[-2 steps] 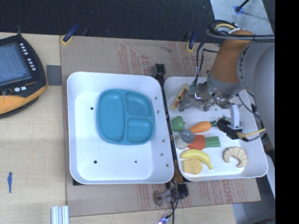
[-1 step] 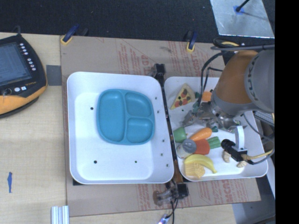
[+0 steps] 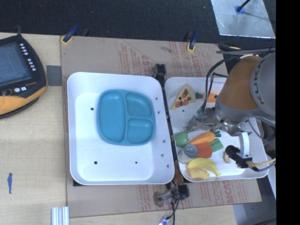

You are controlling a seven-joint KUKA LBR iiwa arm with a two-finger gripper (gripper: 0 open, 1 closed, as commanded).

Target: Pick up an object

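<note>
Grey arm (image 3: 262, 86) with orange band, black cables, metallic hand (image 3: 202, 121).

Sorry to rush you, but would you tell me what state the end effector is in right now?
End effector: low over the right bin, beside the toy carrot; open or closed cannot be told.

Even, fairly bright overhead light falls on the bench, washing the two white bins (image 3: 77, 125) almost featureless with only soft, faint shadows, while the dark floor (image 3: 117, 6) beyond stays dim and the whole picture looks slightly soft and grainy.
</note>
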